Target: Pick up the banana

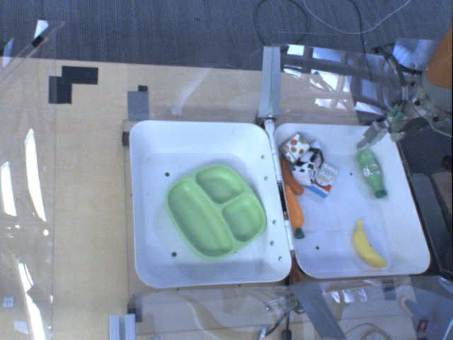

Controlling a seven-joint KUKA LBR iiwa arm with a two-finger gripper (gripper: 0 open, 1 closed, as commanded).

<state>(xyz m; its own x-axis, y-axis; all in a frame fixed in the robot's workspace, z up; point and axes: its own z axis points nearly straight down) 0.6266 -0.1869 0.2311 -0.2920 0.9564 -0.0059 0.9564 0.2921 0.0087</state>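
Observation:
A yellow banana [368, 246] lies near the front right corner of the right bin [417, 253]. My gripper [374, 134] hangs above the bin's far right corner, well behind the banana and just behind a green bottle [371, 172]. One grey finger [369, 137] slants down toward the bottle's top. Nothing is seen held.
A carrot [292, 205] lies along the right bin's left wall, with a small spotted toy [304, 158] and a white packet [323, 179] beside it. The left bin [148, 261] holds a green divided plate [216, 210]. A metal frame [270, 83] stands behind the bins.

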